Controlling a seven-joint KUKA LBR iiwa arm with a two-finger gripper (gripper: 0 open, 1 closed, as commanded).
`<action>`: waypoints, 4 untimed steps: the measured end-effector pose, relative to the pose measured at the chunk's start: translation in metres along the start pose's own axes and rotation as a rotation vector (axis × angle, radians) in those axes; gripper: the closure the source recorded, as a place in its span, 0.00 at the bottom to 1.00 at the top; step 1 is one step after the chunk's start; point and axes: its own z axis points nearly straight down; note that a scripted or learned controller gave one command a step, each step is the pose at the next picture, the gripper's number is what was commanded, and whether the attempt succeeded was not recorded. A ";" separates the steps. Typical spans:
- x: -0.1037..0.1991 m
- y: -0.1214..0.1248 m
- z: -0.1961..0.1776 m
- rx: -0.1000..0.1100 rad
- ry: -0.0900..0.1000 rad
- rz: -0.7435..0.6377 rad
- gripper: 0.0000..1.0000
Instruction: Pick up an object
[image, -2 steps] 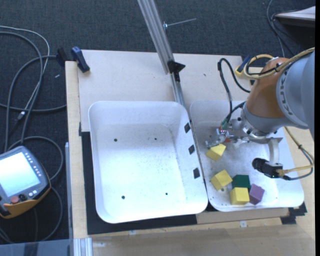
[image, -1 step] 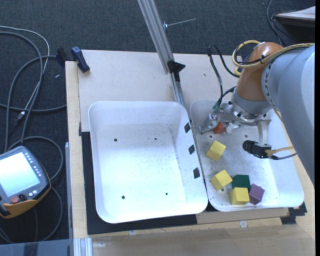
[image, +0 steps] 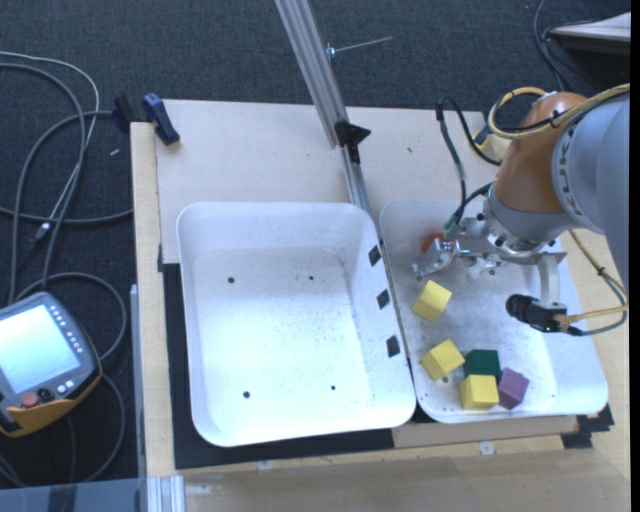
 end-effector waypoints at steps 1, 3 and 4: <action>0.018 0.040 0.026 0.006 0.001 -0.004 0.00; 0.003 -0.024 0.014 -0.002 0.001 -0.003 1.00; 0.009 -0.028 0.020 0.001 0.001 -0.003 1.00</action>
